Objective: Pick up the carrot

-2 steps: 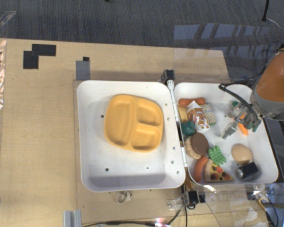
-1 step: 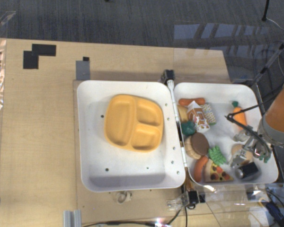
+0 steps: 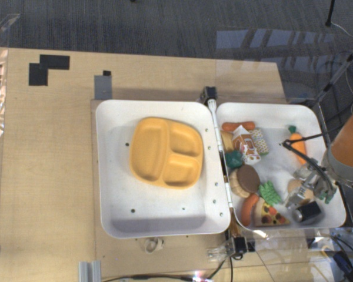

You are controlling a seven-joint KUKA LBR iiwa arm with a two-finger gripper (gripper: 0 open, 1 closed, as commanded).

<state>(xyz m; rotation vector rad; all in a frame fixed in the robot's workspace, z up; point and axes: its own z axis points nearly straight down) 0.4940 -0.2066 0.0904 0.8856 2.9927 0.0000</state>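
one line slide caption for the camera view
Gripper low in the right bin of toy food, carrot lying behind it; yellow divided tray in the left bin.

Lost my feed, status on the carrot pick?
Gripper low in right bin, fingers unclear. Carrot lying free behind it. Nothing on top of carrot.

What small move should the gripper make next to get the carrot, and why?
Probably a short move toward the bin's far side, then down. The gripper sits low in the right bin, near its front right corner, with the carrot lying apart from it, closer to the far wall, so it is not yet above the carrot.
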